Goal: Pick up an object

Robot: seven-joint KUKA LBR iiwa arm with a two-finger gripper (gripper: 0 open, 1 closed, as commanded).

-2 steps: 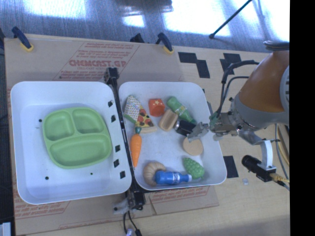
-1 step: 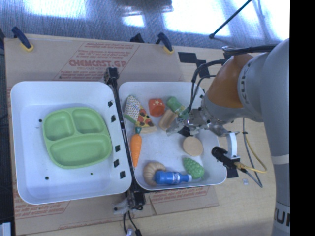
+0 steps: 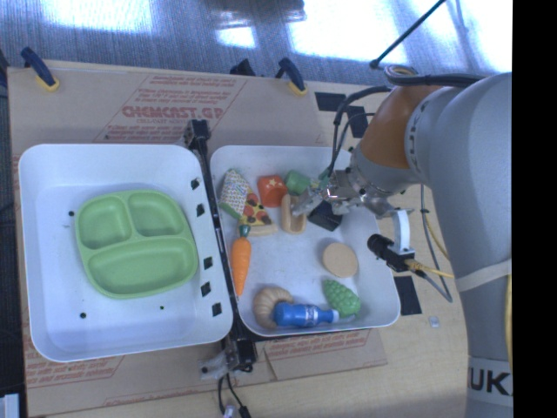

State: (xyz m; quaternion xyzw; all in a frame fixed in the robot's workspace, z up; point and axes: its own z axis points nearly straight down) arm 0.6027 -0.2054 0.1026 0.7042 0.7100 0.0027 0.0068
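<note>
The gripper (image 3: 306,205) is hovering low in the right bin (image 3: 383,312), its fingers parted. It is sitting right over the tan block (image 3: 292,219), which is standing roughly upright between them, not yet clamped

The arm (image 3: 452,146) covers the right bin's (image 3: 261,325) top right corner and runs off the picture's bottom edge. The gripper (image 3: 315,200) is too blurry to tell what it touches.

Green divided plate (image 3: 135,243), orange carrot (image 3: 240,265), blue bottle (image 3: 300,315) (white-capped), white bins (image 3: 39,320).
</note>
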